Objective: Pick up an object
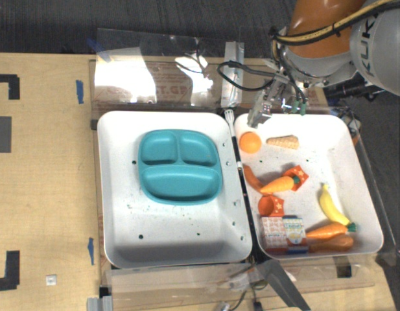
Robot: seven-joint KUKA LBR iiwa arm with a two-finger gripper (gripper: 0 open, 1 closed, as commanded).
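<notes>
Dark carpet [154, 5] behind pale wooden bench [44, 173]

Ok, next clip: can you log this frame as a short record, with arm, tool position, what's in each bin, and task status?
arm: grey arm with orange band, reaching in from the right
tool: two-finger tool above the right white bin's far left corner, near the orange ball
left bin: shallow white bin bearing a teal divided plastic plate
right bin: ball, yellow toy banana, orange toy carrot, small printed carton, other toy foods
status: nothing seen held
</notes>
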